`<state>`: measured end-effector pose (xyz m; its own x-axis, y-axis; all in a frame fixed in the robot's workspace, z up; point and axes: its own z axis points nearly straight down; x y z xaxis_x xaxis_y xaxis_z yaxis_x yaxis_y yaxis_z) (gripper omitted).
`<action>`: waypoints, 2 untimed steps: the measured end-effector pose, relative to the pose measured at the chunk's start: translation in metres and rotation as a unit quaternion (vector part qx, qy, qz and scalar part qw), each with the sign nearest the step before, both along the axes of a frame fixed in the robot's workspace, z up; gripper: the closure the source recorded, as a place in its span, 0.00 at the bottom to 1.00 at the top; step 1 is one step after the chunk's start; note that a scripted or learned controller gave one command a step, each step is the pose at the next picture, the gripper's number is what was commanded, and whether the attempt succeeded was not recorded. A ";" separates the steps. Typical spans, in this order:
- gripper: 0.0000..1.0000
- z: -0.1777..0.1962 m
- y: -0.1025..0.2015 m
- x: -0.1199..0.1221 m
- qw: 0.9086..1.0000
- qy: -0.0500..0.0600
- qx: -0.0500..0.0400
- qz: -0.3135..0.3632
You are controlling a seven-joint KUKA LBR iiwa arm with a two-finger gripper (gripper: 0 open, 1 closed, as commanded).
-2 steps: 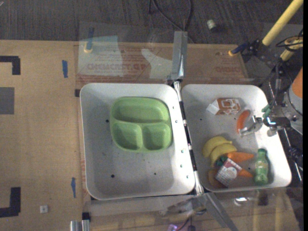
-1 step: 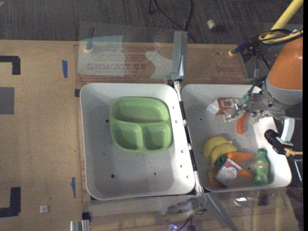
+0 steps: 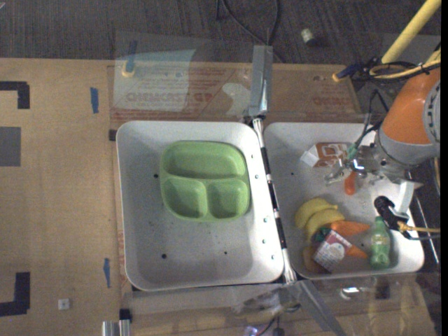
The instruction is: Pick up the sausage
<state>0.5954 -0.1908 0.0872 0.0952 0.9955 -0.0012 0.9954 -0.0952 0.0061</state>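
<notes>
Small orange-red sausage [image 3: 349, 183], end effector [image 3: 352, 173] above

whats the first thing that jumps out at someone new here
The green tray with three compartments, alone in the left bin. Then the arm's orange band at the right, its gripper over the right bin, whose near corner holds bananas and a green bottle.

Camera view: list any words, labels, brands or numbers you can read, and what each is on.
None can be read.
Cardboard sheet behind the bins: faint printed lettering, too blurred.
Red and white packet in the right bin: print too small.
Brown and white packet: print too small.
</notes>
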 end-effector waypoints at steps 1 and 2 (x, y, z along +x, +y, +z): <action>1.00 0.012 -0.002 0.001 1.000 -0.002 -0.002 0.000; 1.00 0.131 0.049 -0.006 0.999 0.002 0.000 0.039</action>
